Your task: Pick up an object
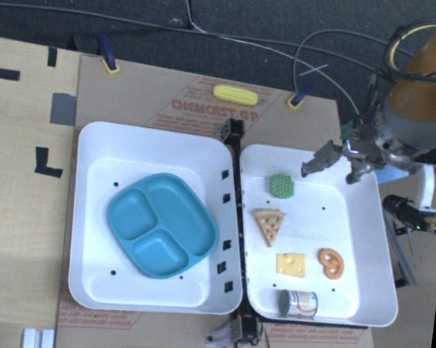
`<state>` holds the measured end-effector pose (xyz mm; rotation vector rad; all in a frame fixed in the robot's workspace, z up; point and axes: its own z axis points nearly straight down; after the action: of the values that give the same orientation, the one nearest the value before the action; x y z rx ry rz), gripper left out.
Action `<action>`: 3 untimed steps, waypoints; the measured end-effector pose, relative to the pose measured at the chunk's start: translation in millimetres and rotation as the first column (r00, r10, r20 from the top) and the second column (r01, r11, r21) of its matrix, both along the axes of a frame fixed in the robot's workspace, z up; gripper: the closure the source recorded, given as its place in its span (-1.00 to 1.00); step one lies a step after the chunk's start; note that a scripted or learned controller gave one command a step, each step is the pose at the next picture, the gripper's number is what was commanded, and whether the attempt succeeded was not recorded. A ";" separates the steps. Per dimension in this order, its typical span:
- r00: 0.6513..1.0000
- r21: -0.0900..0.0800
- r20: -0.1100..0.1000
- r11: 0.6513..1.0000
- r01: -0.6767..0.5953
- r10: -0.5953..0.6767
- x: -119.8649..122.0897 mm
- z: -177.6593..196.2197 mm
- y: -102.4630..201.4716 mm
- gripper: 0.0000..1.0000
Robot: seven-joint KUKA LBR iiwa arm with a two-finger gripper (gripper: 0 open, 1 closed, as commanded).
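In the right bin (371, 221) lie a green broccoli piece (282, 186), a pizza slice (269, 224), a yellow cheese block (291, 264), a pretzel (331, 263) and a small can (298, 303) on its side near the front wall. My gripper (337, 166) hovers over the bin's back right part, its two dark fingers spread apart and open, with nothing between them. It stands to the right of the broccoli and apart from it.
The left bin (92, 192) holds a blue divided tray (162, 224). A yellow banana-like object (235, 94) lies on the cardboard behind the bins. Cables cross the dark area at the back.
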<state>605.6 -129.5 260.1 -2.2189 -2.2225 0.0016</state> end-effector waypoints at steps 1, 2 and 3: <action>1.000 -0.001 -0.003 1.000 0.000 0.000 -3.4 -44.5 4.7 -1.00; 1.000 -0.001 -0.004 1.000 0.002 -0.002 -8.8 -93.5 -3.1 -1.00; 1.000 0.000 -0.005 1.000 0.000 0.000 -14.2 -140.1 3.4 -1.00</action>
<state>591.4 -126.1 120.0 -2.2169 -2.2197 0.0071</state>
